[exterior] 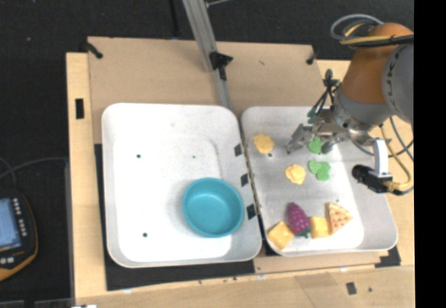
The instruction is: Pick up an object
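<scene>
The gripper (311, 137) hangs low over the far part of the right bin (373, 233), its dark fingers splayed out to either side in what looks like a fairly wide opening, with nothing visibly caught between them. Just beside it, on the arm's side and partly tucked under the wrist, sits a green toy piece (317, 145), the most likely target; whether a fingertip touches it cannot be told from this slant. A little nearer the camera from the tool lie a second green piece (321, 170) and a yellow toy (296, 174), side by side, and out past the fingers toward the divider is another yellow toy (263, 143). Well below the tool, along the near wall, cluster a purple grape bunch (297, 218), a yellow wedge (280, 235), a small yellow block (319, 227) and a pizza slice (339, 217). The blue bowl (212, 206) sits far off in the left bin (139, 132). The risk as I judge it: the green piece lies off-centre from the fingers, so a closing pinch may shove it aside or clip only its edge, and it could slip free on the lift
</scene>
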Robot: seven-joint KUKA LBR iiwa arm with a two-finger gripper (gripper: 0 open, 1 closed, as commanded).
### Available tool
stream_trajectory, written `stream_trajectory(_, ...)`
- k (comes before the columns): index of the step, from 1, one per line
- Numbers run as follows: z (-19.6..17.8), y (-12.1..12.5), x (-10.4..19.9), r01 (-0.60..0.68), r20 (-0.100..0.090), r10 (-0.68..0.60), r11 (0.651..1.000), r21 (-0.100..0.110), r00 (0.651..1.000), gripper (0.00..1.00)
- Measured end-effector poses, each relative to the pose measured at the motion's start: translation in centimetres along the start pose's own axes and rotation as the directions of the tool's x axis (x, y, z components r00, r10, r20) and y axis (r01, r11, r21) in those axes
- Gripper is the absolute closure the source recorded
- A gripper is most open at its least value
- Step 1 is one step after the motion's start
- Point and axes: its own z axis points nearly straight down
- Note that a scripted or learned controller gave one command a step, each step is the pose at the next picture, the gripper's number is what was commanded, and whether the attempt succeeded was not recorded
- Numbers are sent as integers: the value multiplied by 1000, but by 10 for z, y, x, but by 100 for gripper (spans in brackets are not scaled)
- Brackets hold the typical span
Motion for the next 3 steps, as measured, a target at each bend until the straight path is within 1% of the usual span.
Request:
stream_trajectory(1,51,-7,6,-1,-1,1,1000,-3,1000,0)
stream_trajectory(2,58,-5,5,-2,0,2,1000,-6,1000,0)
stream_trajectory(3,47,-4,4,-6,-1,6,1000,-10,1000,100)
